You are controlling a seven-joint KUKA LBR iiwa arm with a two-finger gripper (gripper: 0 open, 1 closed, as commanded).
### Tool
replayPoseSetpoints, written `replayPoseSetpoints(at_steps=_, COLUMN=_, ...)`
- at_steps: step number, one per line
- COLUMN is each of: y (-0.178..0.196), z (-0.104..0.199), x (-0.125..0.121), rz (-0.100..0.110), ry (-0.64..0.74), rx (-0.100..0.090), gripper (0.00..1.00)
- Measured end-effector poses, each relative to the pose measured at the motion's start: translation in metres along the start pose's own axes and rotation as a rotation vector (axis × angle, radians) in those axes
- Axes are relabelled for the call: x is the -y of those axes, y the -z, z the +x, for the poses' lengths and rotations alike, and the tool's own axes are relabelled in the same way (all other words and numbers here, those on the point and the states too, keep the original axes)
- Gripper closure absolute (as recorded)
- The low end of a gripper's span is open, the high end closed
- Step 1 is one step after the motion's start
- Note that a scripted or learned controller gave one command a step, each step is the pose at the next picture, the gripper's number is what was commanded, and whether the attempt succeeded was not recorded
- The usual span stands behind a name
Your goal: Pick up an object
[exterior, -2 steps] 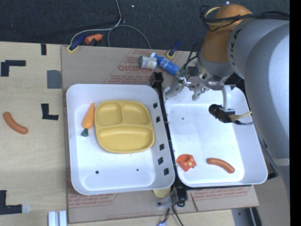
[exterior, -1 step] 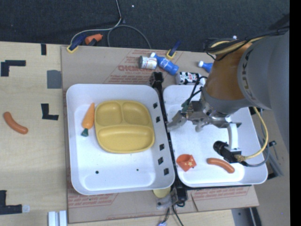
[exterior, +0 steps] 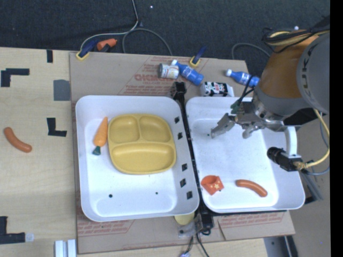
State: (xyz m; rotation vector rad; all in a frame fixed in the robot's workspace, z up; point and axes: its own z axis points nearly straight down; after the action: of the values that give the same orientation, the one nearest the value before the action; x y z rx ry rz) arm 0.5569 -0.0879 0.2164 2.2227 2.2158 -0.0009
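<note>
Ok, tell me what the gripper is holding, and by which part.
Nothing. The gripper hangs open above the right bin; the sausage and orange piece lie untouched.

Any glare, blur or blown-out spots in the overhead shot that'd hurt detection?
Camera view: lighting even, shadows soft; the white right bin and left bin are bright but not blown out; yellow plate, carrot and sausage read sharp; gripper slightly soft, dark backdrop grainy.
</note>
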Motion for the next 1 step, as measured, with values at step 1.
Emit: replayPoseSetpoints(at_steps=1, y=-0.0346, z=0.0325, x=-0.0155, rz=0.006, ry=0.006, rx=-0.003, gripper=0.0)
